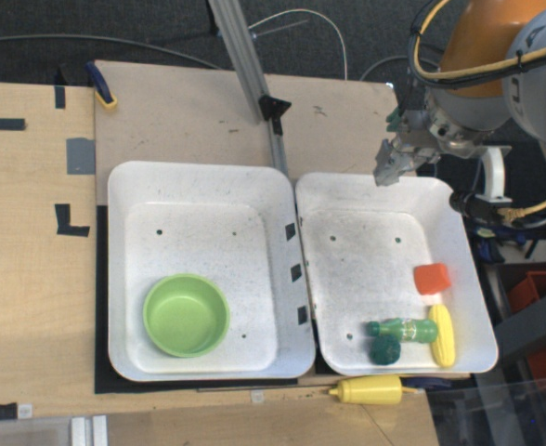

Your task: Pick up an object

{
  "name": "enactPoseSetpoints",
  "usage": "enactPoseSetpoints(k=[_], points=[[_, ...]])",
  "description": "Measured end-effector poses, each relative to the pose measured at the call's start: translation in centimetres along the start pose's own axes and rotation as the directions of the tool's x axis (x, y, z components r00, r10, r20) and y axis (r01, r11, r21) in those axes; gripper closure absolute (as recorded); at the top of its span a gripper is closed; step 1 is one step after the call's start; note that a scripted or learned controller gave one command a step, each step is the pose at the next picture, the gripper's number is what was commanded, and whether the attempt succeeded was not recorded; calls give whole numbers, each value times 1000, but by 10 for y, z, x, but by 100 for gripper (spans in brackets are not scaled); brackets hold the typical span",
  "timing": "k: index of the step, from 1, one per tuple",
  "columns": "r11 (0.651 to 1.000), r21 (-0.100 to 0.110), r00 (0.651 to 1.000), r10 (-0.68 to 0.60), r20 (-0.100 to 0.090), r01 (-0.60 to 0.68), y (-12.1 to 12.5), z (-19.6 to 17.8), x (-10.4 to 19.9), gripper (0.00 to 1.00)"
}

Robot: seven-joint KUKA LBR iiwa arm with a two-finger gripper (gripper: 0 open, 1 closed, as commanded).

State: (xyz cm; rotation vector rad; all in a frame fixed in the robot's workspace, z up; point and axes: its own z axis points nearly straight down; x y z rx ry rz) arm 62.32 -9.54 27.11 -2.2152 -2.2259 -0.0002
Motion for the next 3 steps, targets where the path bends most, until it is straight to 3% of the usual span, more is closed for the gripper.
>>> enactPoseSetpoints(k=[3], points=[[1000, 4, 1000, -2, 0, 2, -70, 44, 158, 100]])
